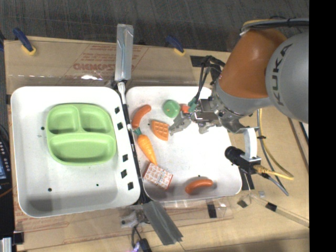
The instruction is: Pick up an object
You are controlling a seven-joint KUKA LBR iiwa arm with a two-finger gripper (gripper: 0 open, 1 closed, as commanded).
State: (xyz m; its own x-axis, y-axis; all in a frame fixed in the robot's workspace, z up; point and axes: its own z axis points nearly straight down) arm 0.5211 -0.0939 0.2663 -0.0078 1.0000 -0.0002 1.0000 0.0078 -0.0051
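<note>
Gripper (181,121) is hovering low in the right bin (220,161), finger state unclear; likely lining up on the waffle (160,129) beside it.

The letters "KUKA" are seen in dark print on the grey arm casing (286,70), above and to the right of the gripper (181,124), while faint red print, seemingly "CHEMC…", is borne by the cardboard sheet (92,62) far to the gripper's upper left.
</note>
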